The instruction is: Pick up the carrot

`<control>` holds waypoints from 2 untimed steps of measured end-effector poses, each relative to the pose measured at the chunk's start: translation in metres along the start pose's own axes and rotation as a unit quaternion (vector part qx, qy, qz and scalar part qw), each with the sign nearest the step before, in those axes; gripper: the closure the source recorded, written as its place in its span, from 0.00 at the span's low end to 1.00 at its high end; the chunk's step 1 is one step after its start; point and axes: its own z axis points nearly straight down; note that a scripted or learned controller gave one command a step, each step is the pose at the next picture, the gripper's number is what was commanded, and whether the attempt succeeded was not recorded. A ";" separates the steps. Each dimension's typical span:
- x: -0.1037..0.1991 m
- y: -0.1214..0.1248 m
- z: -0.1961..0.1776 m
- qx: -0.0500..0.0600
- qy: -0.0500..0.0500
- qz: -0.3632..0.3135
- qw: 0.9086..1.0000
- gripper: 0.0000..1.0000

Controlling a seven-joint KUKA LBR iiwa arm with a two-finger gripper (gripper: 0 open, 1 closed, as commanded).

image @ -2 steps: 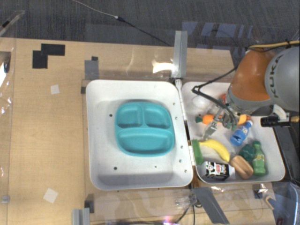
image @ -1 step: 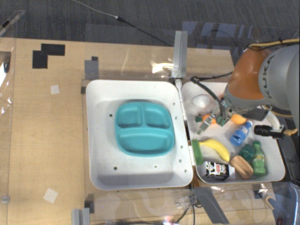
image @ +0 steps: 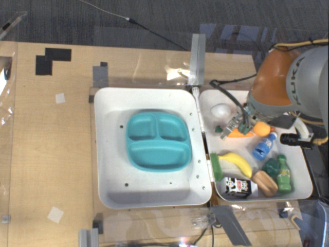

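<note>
Front of right bin: one black-and-white carton [image: 238, 186] against the near wall, one brown bread roll [image: 264, 182] beside it.
Bins: two, white, side by side on the surface [image: 46, 153]; left bin [image: 110, 138], right bin [image: 307, 181].
Left bin: one teal divided plate [image: 157, 140] at its middle, bare floor all round it.
Right bin count: one banana [image: 237, 162], one blue bottle [image: 264, 146], two green pieces [image: 279, 170], one white ball [image: 221, 110], one orange fruit [image: 262, 129].
Carrot [image: 239, 133]: mid right bin, touching the orange fruit.
Gripper [image: 235, 124]: directly over the carrot's left end; whether spread or pinching, I cannot tell.
Room: right bin's far-left corner lies open; its near half is crowded.
</note>
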 end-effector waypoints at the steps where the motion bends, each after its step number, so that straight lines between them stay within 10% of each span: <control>1: 0.000 0.000 0.000 0.000 0.000 0.000 1.000 0.00; 2: 0.003 -0.002 0.014 0.004 0.005 0.117 0.993 0.00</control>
